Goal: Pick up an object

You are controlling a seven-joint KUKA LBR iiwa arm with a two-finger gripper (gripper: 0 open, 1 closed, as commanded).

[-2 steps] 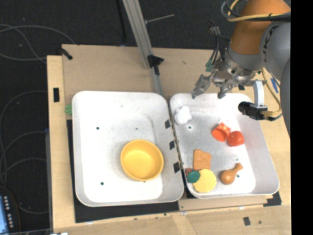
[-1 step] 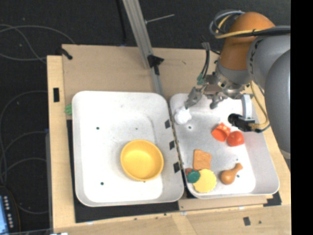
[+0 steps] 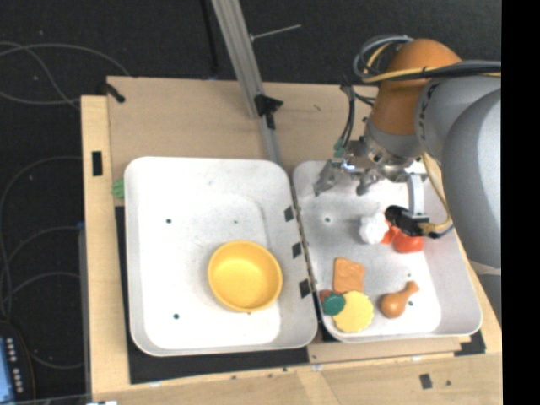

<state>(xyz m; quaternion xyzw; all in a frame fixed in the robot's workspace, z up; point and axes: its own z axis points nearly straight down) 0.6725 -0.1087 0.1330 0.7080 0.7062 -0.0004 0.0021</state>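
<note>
While the open, empty pincer (image 3: 345,178) hovers, the left bin (image 3: 160,194) holds a yellow bowl (image 3: 245,275).

Two white bins (image 3: 169,184). Yellow bowl (image 3: 245,275) in the left bin. In the right bin: white lump (image 3: 371,228) at 12 o'clock, orange-red piece (image 3: 405,240), tan-orange slab (image 3: 348,274), yellow disc (image 3: 354,310), brown drumstick (image 3: 396,300) at 5 o'clock.

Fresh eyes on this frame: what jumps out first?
The yellow bowl sits alone in the left bin. Next comes the grey arm with its orange band, reaching in from the right, its gripper open above the far end of the right bin and holding nothing. Small items cluster at that bin's near end: an orange square, a yellow disc, a brown drumstick-like piece, plus white and red bits.
</note>
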